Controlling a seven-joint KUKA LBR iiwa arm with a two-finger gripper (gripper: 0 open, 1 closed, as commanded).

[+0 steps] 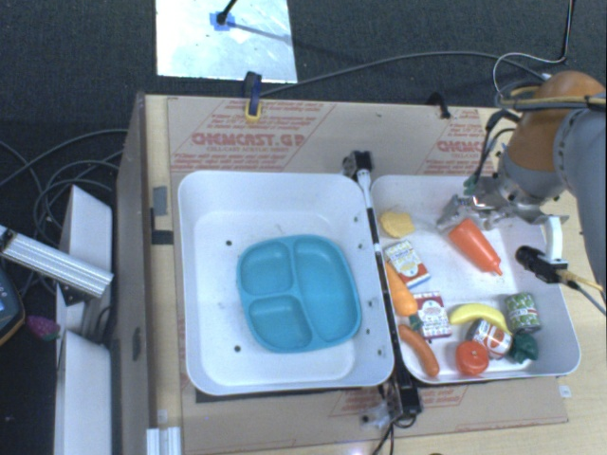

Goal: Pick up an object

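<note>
A: On the bench: two shallow white bins, glossy plastic. Left bin (pixel 204 282) carrying a blue divided plate (pixel 299 292), three compartments, smooth, rounded corners. Right bin (pixel 569 344) cluttered with toy food.

B: Arm position?

A: Reaching in from the right, grey with orange band. Gripper (pixel 484 205) low over the upper part of the right bin, right at the fat end of an orange carrot-shaped toy (pixel 474 245). Looks touching or nearly so. Finger state: cannot tell, too blurred and partly hidden by the wrist.

B: Progress?

A: Judging early. Nothing visibly lifted; carrot toy lying tilted on the bin floor, tip toward lower right. Grasp and lift still to do, if that is the target.

B: Rest of the bin, big to small?

A: Second orange carrot (pixel 402 297) along the left wall, red-and-white carton (pixel 406 262), yellow banana (pixel 476 313) curved, sausage (pixel 420 349) glossy, small printed box (pixel 433 315), green can (pixel 521 311), red tomato (pixel 471 357) round, pale yellow disc (pixel 397 224). Mostly smooth hard plastic, likely slippery.
</note>
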